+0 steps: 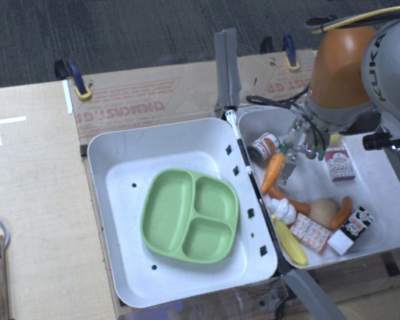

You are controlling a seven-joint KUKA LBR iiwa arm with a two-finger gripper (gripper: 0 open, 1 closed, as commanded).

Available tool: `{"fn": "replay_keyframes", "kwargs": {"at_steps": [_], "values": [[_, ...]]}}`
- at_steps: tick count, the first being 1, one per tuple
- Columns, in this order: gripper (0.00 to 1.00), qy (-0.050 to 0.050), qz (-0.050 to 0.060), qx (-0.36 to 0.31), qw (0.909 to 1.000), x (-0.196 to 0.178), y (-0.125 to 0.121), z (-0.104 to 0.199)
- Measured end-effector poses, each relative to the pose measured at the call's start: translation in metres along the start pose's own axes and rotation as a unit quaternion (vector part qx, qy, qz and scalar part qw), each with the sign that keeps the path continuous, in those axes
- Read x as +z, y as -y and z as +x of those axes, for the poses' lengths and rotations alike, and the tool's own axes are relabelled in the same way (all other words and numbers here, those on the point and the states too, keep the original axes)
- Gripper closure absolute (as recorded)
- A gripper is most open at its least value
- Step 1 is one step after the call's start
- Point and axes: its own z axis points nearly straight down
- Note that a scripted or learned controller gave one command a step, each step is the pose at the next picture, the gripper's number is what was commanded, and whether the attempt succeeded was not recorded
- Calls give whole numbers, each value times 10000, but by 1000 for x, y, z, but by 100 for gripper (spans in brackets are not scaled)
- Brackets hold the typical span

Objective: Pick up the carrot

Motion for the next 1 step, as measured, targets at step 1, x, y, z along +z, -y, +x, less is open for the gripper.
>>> {"fn": "replay_keyframes", "kwargs": {"at_steps": [1], "values": [[100,36,39,31,10000,-9,7,-5]]}}
